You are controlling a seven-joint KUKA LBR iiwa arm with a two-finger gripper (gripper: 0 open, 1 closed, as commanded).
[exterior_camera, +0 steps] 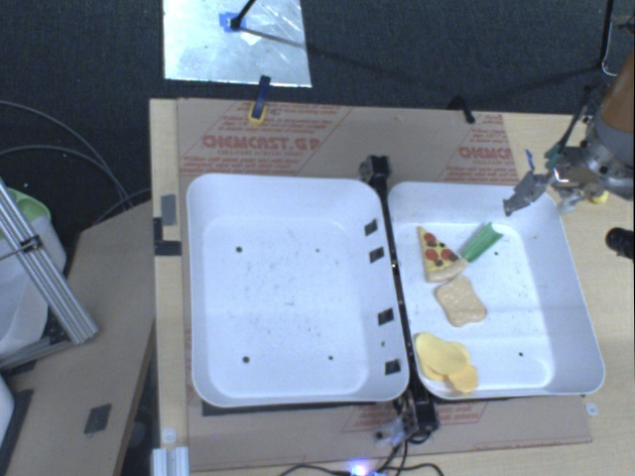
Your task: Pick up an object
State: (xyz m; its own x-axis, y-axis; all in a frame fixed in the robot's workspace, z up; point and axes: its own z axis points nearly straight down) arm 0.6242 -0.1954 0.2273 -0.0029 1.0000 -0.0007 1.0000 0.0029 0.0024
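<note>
The right bin holds a pizza slice, a green stick, a pale bread slice and a yellow piece near its front left corner. My gripper hangs over the bin's far right corner, above and to the right of the green stick. Nothing shows between its fingers. The arm's wrist enters from the right edge.
The left bin lies beside the right one, with black clips along the shared divider. A silver sheet lies beyond the bench. Metal framing stands at the left.
</note>
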